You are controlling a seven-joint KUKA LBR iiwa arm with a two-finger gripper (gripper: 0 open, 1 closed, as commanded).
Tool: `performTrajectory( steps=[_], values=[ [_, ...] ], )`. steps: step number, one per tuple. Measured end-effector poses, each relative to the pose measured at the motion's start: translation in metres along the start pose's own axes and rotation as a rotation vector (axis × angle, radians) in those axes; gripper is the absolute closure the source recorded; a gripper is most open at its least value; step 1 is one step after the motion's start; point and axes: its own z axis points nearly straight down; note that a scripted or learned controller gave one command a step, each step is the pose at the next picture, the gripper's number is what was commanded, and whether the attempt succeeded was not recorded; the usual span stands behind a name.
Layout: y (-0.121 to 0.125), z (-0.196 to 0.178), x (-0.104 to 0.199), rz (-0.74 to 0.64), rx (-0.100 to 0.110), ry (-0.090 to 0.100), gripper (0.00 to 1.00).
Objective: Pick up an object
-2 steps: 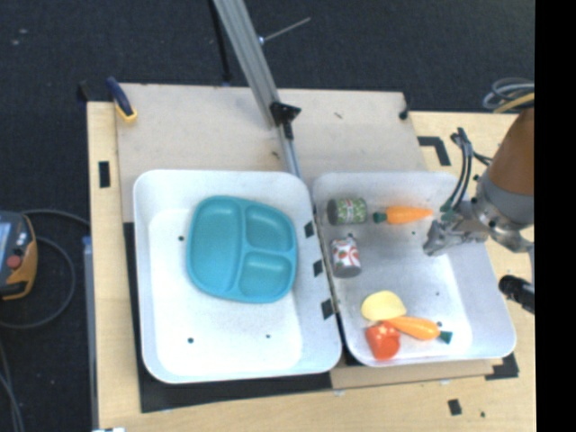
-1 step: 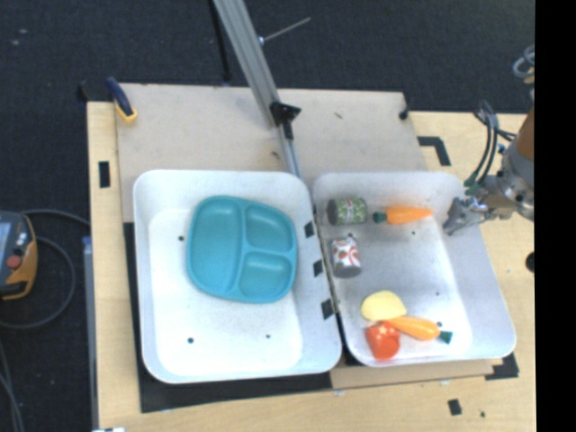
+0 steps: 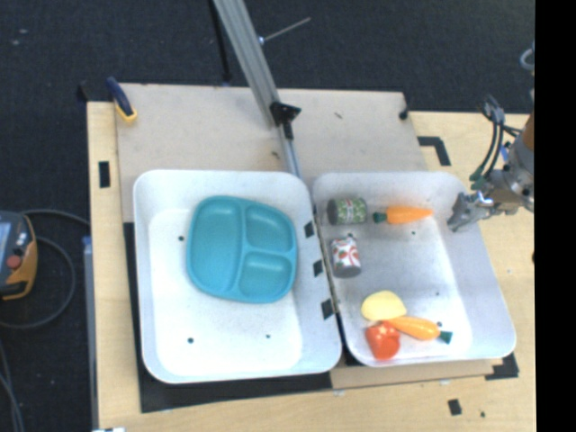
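The right bin [image 3: 468, 277] holds a green can [image 3: 347, 211] lying on its side, an orange toy carrot [image 3: 405, 214], a small silver can [image 3: 346, 256], a yellow lemon-like piece [image 3: 382, 306], a red pepper [image 3: 382, 340] and a second carrot [image 3: 418, 328]. My gripper [image 3: 468, 209] hangs over the right bin's upper right rim, to the right of the first carrot and apart from it. Nothing shows between its fingers.
The left bin [image 3: 162, 331] carries a teal divided plate [image 3: 243, 248]. A slanted metal rail [image 3: 252, 52] runs from the top down to the seam between the bins. A blue and yellow clamp [image 3: 120, 100] sits at the board's back left corner.
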Motion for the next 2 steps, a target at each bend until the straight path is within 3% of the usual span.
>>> performTrajectory(
  steps=[2],
  values=[
    [0.005, 0.014, 0.094, -0.003, 0.002, 0.001, 1.00]
  ],
)
